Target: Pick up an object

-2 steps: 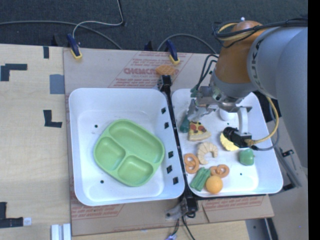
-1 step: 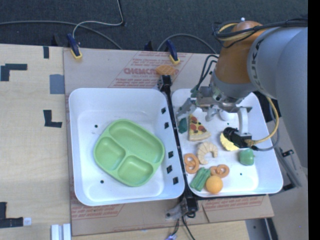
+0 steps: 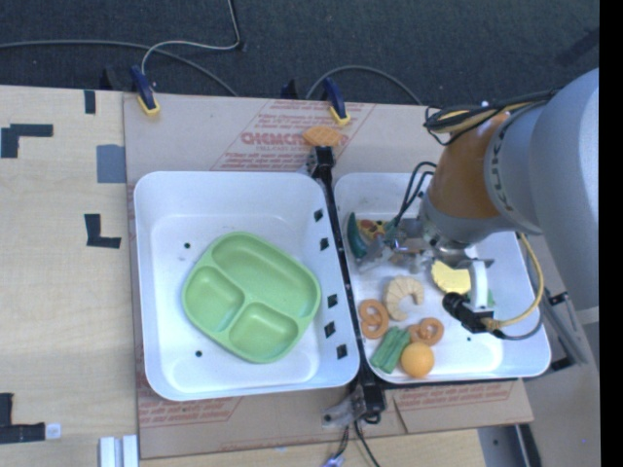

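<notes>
We see two shallow white bins side by side on a cardboard-covered bench: the left bin (image 3: 156, 261) holds a green three-compartment tray (image 3: 251, 297) lying flat near its middle, with bare white floor around it on every side. The right bin (image 3: 526, 353) is the crowded one. The arm (image 3: 487, 178) reaches in from the right and covers its upper half, the gripper (image 3: 404, 244) low over the bin's upper left part, close to the divider between the bins; we cannot tell how its jaws stand. The toy foods sit toward the bin's front: a cream croissant-like piece (image 3: 403, 295), two brown pretzels (image 3: 373, 314) (image 3: 426, 332), a green vegetable piece (image 3: 391, 348) just beside an orange fruit (image 3: 417, 360), and a yellow piece (image 3: 451, 277) partly under the wrist. Open floor remains along the front right corner.
</notes>
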Motion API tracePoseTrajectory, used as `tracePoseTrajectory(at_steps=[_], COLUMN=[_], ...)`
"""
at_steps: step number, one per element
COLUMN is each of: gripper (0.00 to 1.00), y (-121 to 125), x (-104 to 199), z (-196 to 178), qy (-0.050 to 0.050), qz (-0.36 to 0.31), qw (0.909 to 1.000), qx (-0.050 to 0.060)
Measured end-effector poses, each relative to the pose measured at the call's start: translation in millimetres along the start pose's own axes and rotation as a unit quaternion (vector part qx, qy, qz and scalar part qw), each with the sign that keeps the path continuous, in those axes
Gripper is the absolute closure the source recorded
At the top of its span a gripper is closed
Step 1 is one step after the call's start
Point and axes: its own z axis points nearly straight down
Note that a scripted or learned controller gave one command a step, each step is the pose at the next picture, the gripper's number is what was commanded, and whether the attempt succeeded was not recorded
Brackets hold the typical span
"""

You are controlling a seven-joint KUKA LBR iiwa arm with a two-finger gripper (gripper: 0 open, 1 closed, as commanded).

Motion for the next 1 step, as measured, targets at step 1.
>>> tracePoseTrajectory(at_steps=[1], gripper=[0.00], y=[31.3], x=[0.4], z=[0.5], qy=[0.001], qz=[-0.001], qw=[1.0000], qx=[0.000])
